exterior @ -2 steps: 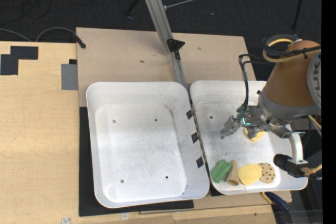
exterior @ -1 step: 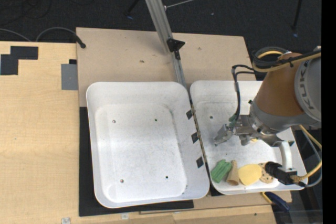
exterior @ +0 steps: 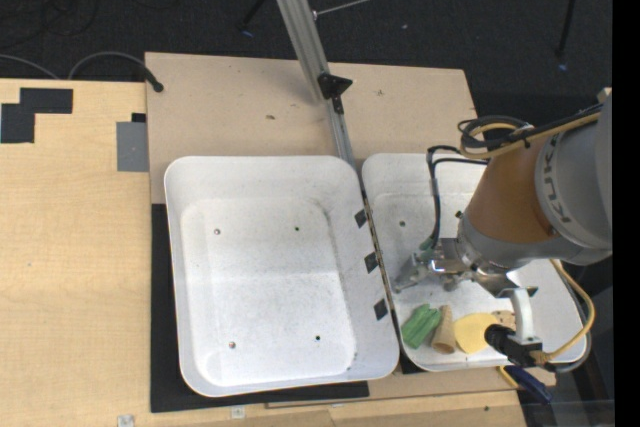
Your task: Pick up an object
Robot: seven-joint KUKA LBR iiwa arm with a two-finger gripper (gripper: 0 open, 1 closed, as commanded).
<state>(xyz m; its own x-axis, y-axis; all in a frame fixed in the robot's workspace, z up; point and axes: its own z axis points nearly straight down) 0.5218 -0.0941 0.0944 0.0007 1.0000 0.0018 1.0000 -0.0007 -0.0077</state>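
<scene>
At the near edge of the right-hand shallow white bin point(exterior: 395, 185) lie a green ridged block point(exterior: 421, 325), a small tan piece point(exterior: 444, 328) and a yellow rounded object point(exterior: 476, 331), close together. This looks like the approach step: just beyond them the metal two-finger gripper point(exterior: 428, 270) hangs low, holding nothing; how far it is spread I cannot tell. Next it must settle over one piece and close.

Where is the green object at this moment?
The green object lies in the right bin, near its front left corner, just left of a tan piece and a yellow object, below the gripper.
</scene>
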